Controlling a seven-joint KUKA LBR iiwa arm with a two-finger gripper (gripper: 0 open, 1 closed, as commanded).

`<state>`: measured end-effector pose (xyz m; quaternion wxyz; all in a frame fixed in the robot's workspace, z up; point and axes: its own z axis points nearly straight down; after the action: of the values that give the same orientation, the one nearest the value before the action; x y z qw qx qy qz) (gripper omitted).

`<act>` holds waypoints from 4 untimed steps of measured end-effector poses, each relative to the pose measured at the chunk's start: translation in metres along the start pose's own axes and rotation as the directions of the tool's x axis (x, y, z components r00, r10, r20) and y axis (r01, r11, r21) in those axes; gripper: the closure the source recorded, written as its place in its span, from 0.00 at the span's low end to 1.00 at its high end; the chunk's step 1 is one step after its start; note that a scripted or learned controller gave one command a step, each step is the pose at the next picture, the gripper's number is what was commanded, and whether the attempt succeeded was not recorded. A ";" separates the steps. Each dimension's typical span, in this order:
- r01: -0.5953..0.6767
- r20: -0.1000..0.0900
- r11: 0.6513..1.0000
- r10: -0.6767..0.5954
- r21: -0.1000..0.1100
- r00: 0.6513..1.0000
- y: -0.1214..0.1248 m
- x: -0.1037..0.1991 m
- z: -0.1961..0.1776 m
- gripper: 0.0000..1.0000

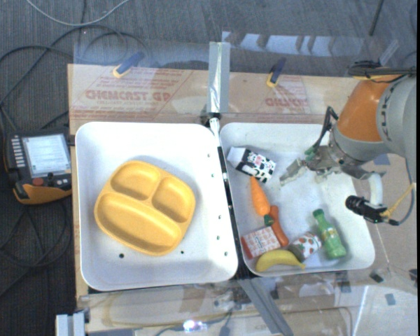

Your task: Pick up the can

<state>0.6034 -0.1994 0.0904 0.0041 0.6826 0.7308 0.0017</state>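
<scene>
The can [306,246] is small, with a red, white and green label, and lies on its side near the front of the right bin [294,135]. It sits between a banana [278,260] and a green bottle [330,234]. My gripper [298,166] hangs over the bare middle of the right bin, well behind the can. Its fingers are spread open with nothing between them. The arm's orange band [360,114] shows at the right.
A cow-patterned carton [255,164] lies at the right bin's back left, close to the gripper. A carrot [260,196] and a red box [260,241] lie along its left side. The left bin [91,257] holds a yellow divided plate [145,206].
</scene>
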 end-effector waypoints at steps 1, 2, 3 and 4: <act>0.017 -0.022 1.000 -0.017 0.017 1.000 0.068 -0.016 0.000 0.00; -0.176 -0.015 0.984 0.176 0.006 0.984 0.070 -0.008 0.000 0.00; -0.316 -0.001 0.949 0.316 -0.001 0.949 0.035 0.039 0.001 0.00; -0.141 0.002 0.990 0.141 -0.005 0.990 0.017 0.044 0.000 0.00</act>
<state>0.6171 -0.1544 0.0905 0.0064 0.7325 0.6808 0.0028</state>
